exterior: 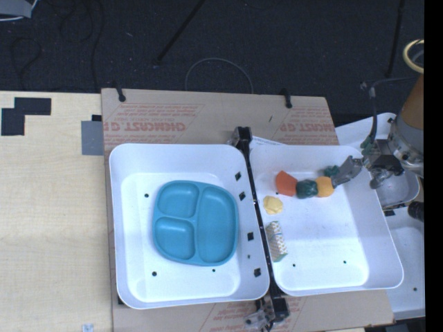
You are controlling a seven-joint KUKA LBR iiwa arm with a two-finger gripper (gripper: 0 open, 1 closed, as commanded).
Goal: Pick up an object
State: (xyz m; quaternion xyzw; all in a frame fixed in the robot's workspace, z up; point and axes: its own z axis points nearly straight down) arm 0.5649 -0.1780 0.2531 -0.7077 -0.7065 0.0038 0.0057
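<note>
The right bin (374, 254) holds a row of small items near its far side: an orange-red piece (285, 182), a dark green piece (306, 188) and a yellow-orange piece (324, 187). A pale yellow piece (273, 204) lies below them. A ribbed beige item (277, 239) rests by the divider. My gripper (344, 172) reaches in from the right, low over the bin's far right side, its tip right beside the yellow-orange piece. Nothing shows as lifted.
The left bin (131, 164) carries a blue divided plate (194, 222). A black divider rail (252, 213) runs between the bins. The arm's grey wrist (391, 168) hangs over the right bin's right rim. Cardboard lies under both bins.
</note>
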